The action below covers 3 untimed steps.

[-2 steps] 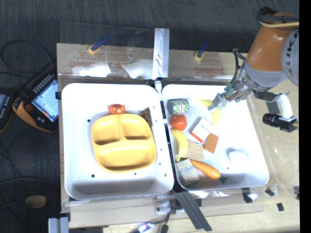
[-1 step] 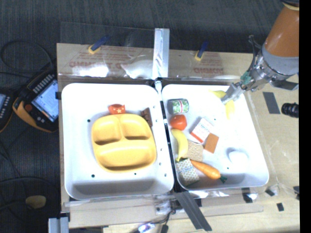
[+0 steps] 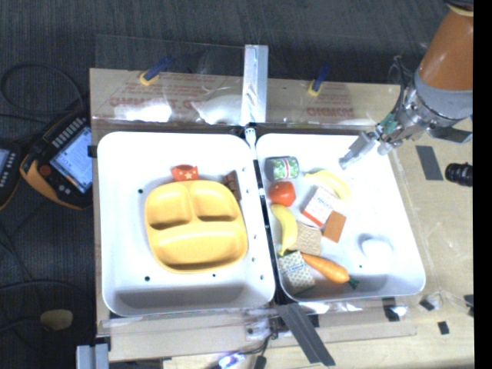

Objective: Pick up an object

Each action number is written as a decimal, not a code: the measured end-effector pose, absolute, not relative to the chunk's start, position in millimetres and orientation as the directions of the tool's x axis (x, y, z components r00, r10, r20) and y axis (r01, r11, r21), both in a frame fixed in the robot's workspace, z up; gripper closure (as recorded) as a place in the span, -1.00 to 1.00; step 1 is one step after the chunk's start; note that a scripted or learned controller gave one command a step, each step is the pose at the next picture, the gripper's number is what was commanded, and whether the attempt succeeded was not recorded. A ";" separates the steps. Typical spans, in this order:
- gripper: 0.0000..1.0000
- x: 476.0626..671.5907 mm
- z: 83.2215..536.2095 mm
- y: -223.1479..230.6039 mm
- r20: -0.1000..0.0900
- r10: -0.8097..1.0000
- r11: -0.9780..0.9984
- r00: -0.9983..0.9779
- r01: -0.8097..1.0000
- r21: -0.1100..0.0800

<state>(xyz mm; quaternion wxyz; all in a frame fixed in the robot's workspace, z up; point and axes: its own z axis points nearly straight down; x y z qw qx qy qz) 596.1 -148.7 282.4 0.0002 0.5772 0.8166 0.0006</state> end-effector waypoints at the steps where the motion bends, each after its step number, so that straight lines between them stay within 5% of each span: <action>1: -1.00 626.7 109.8 -151.8 -0.002 0.962 0.274 -0.274 0.962 -0.003; 2: -1.00 619.1 88.8 -171.8 0.001 1.000 -0.003 0.003 1.000 0.008; 3: -1.00 601.8 89.3 -194.8 0.002 0.997 -0.080 0.080 0.997 0.012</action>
